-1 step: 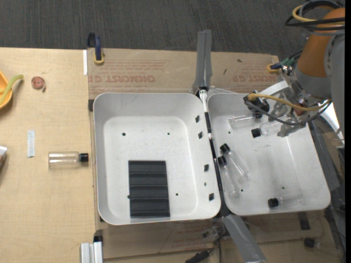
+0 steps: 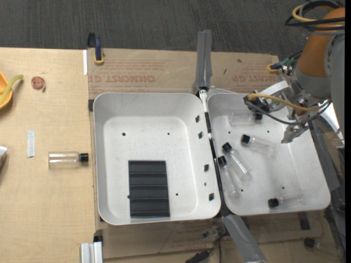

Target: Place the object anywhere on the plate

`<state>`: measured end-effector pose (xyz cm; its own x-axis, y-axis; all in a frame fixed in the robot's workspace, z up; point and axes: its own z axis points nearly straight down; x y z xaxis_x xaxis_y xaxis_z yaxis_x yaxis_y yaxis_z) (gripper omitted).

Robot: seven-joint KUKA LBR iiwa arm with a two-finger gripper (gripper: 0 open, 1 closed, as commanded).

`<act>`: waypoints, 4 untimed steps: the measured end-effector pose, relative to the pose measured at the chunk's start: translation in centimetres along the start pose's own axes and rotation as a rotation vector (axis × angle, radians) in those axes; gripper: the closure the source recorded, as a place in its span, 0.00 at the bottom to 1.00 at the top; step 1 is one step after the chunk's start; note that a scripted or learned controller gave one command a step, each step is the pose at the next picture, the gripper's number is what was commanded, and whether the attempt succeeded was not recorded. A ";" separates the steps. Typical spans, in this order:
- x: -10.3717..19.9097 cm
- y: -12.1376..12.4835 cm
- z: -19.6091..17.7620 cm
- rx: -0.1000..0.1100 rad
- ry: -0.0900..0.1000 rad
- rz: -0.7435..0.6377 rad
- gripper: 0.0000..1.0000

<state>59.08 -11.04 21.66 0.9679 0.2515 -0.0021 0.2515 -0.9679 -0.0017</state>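
Clear vials [image 2: 237,163] right of centre: light, stiff, slippery; best pinched mid-body; gripper [image 2: 289,134] centre-right, opening unclear, nothing visibly held; plate [image 2: 148,188] lower centre.

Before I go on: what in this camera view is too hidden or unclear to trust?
- Gripper: fingers blurred against the right bin; open or shut unclear.
- Clear vials: transparent on white, so count and outlines are uncertain.
- Arm: cut off by the top-right edge.
- Yellow object: cut off at the left edge.
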 end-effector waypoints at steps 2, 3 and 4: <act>0.8 11.2 0.1 -0.002 -0.002 -0.175 0.00; 2.1 12.1 -11.8 -0.001 -0.001 -0.265 0.00; -2.9 10.8 -22.4 -0.001 -0.003 -0.152 0.00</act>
<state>59.00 -22.21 44.00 0.9186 0.3952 -0.0046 0.3952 -0.9186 -0.0017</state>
